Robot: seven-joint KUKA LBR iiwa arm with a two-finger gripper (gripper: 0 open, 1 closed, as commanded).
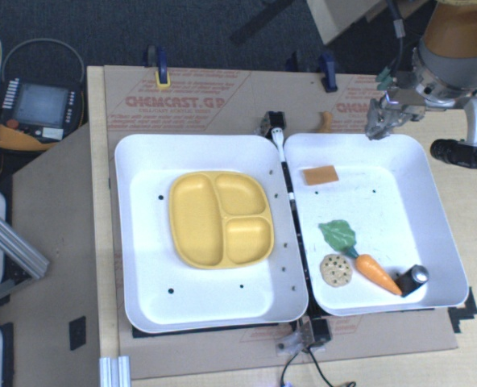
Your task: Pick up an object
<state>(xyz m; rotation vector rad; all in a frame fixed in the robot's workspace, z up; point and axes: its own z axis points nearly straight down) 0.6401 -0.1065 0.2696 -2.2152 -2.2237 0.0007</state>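
Nearest you, the right bin (432,185) holds one cookie (336,270), one toy carrot (376,272) with leafy top, one small black cylinder (413,280) and one orange-brown tile (320,176). Your left bin (142,216) carries one yellow divided plate (221,218). One gripper (380,122) hangs over the right bin's far rim; you cannot tell its opening, nothing visibly held.

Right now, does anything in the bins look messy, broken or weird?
Nothing stands out. The yellow plate lies flat in the left bin. In the right bin, the cracker, cookie, carrot and small black cylinder all lie inside the walls, whole. The gripper hangs over the right bin's far edge.
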